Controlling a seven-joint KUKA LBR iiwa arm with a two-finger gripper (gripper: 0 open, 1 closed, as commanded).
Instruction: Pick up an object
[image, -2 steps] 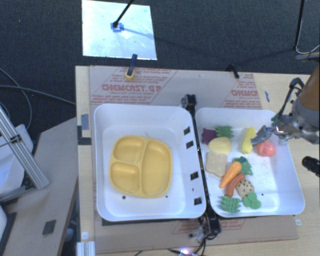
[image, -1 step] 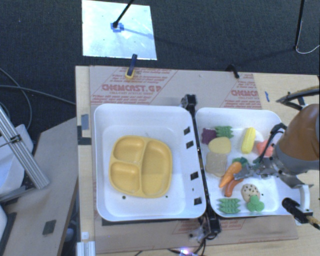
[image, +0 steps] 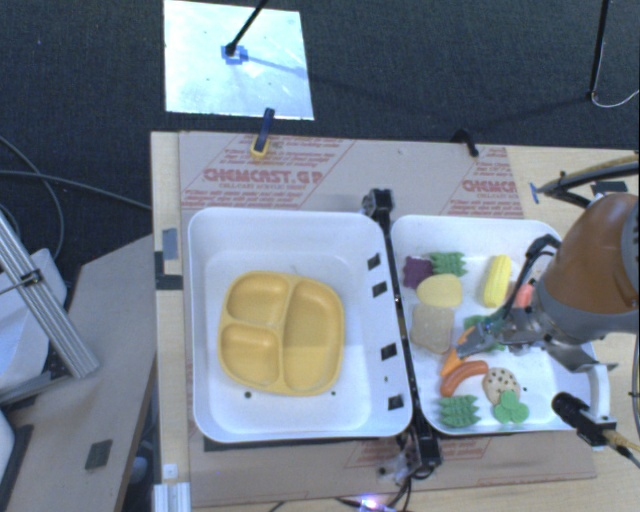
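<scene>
Toys crowd the right bin, and the tool hangs low among them, reaching in from the right at the end of the grey arm with its orange band. From the slanting camera the tip is a dark tangle mixed with green and orange shapes, so I cannot tell whether it is spread, pressed together or pinching anything. No object is clearly lifted between its parts. The nearest candidates lie close around the tip: an orange sausage just below it, its long axis running diagonally from lower left to upper right; a pale block just to its left; and a yellow potato-like piece above that. A cookie and two green leafy pieces sit further toward the near rim, while a corn cob, standing lengthwise up the bin, a purple piece and a green one lie toward the far side. As a judgement, the sausage is the likeliest target, being almost beneath the tip; a grasp would have to close across its short width. The left bin holds a yellow divided plate, well apart from the tool.
</scene>
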